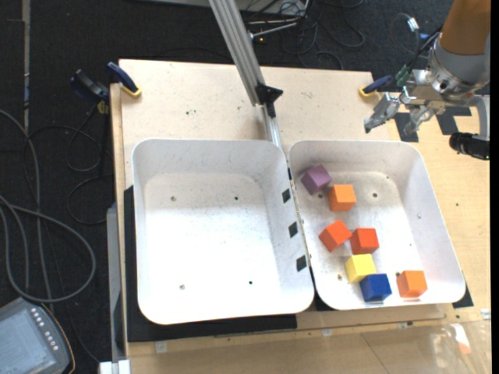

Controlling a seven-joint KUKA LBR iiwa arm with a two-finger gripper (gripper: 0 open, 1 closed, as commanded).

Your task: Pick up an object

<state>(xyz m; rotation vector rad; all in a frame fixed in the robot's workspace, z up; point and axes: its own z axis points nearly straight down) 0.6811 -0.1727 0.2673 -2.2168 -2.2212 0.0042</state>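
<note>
A pale bench [203, 104] is bearing two white bins, and the right bin [433, 209] is holding seven blocks, among them a purple block [316, 178] and a blue block [376, 287]. The gripper [396, 120] is hanging open and holding nothing, above the bench just beyond that bin's far rim.

Seven small blocks lie in the right bin [437, 209]. A purple block [316, 178] sits farthest back, an orange block [341, 197] touching its right. Mid-bin, an orange-red block [335, 234] lies beside a red-orange block [364, 240]. Nearer, a yellow block [359, 267] touches a blue block [375, 287]; another orange block [412, 283] lies just right.
</note>
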